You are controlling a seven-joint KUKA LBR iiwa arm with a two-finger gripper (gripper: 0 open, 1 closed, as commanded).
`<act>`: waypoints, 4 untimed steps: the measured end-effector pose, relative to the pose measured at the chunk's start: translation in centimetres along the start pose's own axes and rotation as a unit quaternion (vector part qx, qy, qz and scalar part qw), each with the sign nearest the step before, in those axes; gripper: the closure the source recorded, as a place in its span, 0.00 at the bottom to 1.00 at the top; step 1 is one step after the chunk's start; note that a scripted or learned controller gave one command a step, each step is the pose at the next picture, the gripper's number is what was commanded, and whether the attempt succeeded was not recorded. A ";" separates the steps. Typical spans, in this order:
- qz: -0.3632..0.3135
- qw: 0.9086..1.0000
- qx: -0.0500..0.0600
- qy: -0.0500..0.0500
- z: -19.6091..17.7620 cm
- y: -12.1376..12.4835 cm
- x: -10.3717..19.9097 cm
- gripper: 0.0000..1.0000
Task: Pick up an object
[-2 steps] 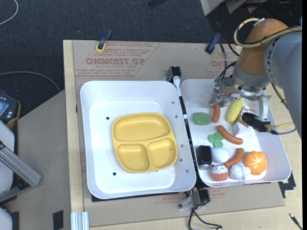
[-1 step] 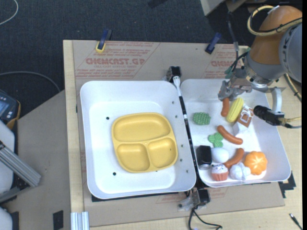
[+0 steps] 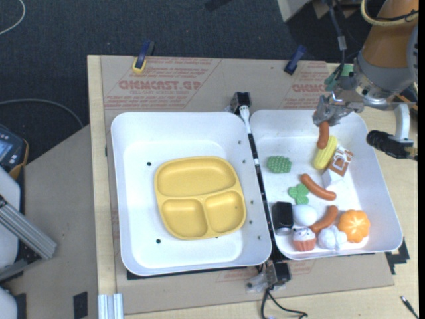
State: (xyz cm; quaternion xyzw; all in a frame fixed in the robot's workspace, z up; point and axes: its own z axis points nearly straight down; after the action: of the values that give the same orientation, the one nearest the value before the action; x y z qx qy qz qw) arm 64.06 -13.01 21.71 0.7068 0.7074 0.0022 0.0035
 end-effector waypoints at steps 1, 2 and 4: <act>0.000 1.000 0.002 0.000 -0.9 0.1 0.0 1.00; -0.002 1.000 0.006 0.002 0.0 -1.1 5.5 1.00; 0.000 1.000 0.006 0.002 0.0 -2.9 10.2 1.00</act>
State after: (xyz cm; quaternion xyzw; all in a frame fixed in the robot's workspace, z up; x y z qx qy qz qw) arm 61.11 -2.82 21.69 0.7066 0.7076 -0.0007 -0.0015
